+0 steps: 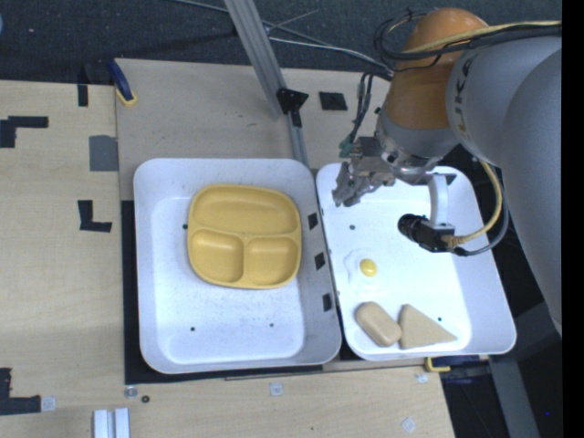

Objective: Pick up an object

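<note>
Gripper [351,190]: over the far left corner of the right bin [456,331]; I cannot tell its state, and nothing is seen in it.
Yellow ball [368,267]: small, on the right bin's floor, near the gripper but apart from it.
Tan oblong piece [377,324] and tan wedge [423,328]: side by side at the near edge, touching.
Yellow divided plate [245,235]: in the left bin [164,336].

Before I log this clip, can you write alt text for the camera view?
A grey arm's gripper hovers over the far end of the right white bin, which holds a small yellow ball, a tan rounded block and a tan wedge near its front. The left white bin holds a yellow divided plastic plate.
</note>
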Controlling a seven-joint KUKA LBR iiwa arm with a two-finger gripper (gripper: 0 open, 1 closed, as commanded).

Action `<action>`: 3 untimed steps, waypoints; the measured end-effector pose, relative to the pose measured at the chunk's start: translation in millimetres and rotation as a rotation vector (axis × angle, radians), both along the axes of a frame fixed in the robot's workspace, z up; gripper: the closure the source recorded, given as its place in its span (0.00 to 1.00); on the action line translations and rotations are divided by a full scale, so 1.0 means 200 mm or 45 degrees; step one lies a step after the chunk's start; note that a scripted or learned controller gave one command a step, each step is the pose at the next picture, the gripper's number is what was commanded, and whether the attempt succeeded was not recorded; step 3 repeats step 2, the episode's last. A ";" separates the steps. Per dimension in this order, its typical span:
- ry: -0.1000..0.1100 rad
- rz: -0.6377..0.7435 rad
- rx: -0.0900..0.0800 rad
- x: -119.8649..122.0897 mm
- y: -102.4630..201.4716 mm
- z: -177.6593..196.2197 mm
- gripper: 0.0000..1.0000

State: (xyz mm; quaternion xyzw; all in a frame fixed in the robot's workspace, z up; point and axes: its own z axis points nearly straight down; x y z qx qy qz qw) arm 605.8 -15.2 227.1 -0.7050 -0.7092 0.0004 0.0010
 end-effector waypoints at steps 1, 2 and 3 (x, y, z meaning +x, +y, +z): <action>-0.001 -0.001 0.000 0.04 0.24 -0.05 1.00; -0.003 -0.001 0.000 0.10 0.46 -0.01 1.00; -0.003 -0.001 0.000 0.10 0.46 -0.01 1.00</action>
